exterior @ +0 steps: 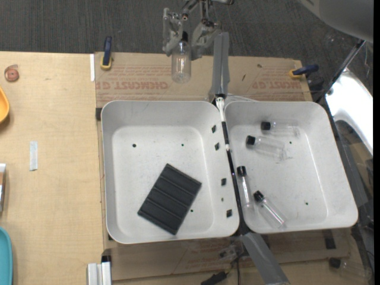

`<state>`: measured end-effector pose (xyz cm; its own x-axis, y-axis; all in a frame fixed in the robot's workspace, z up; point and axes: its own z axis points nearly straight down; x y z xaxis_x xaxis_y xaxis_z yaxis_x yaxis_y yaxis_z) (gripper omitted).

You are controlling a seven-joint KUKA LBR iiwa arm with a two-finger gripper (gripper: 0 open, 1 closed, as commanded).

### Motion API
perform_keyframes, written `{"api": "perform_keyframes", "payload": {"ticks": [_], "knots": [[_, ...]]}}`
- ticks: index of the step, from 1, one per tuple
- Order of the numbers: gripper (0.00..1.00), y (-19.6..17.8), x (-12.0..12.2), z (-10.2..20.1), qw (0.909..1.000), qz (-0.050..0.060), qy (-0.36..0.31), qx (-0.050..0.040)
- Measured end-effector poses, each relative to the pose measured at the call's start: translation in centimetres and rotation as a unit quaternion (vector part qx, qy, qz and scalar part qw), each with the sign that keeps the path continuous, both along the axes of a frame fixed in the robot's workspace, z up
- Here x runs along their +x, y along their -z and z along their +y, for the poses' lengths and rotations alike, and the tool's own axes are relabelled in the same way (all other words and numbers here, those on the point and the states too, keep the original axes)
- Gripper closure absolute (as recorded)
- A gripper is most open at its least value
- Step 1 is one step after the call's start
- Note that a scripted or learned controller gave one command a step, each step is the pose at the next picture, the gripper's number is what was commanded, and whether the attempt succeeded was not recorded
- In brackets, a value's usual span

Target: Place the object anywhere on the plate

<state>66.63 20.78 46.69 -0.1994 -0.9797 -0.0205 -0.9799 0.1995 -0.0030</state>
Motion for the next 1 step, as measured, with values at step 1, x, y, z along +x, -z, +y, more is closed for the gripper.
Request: {"api": "perform_keyframes", "payload": {"ticks": [1], "knots": [[1.00,17.44,-1.56,-2.38,0.9989,0.002,-0.046,-0.0083]]}}
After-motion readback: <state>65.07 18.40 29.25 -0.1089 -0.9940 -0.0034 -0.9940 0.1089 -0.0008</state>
